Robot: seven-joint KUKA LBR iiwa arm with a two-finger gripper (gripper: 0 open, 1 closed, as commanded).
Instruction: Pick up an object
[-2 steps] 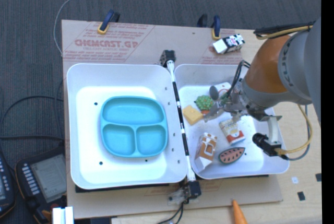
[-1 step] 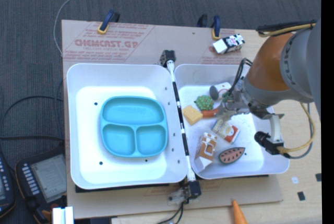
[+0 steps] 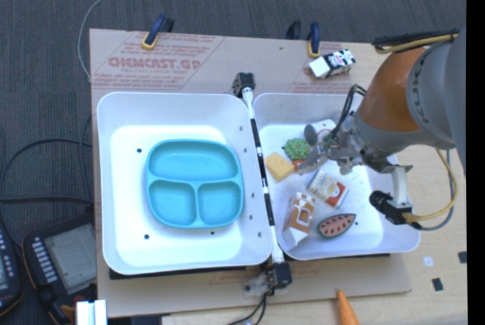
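Low in the right bin [image 3: 402,240], the tool [image 3: 317,151], its state beyond telling, hovers just right of the green toy [image 3: 296,148] at mid-frame.

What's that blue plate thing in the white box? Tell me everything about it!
The blue tray is a light-blue, plastic-looking divided plate with rounded corners. It has three compartments: one wide across the far side, two smaller ones nearer the camera. It lies flat, right way up, in the middle of the left bin, apart from its walls. Nothing rests in it.
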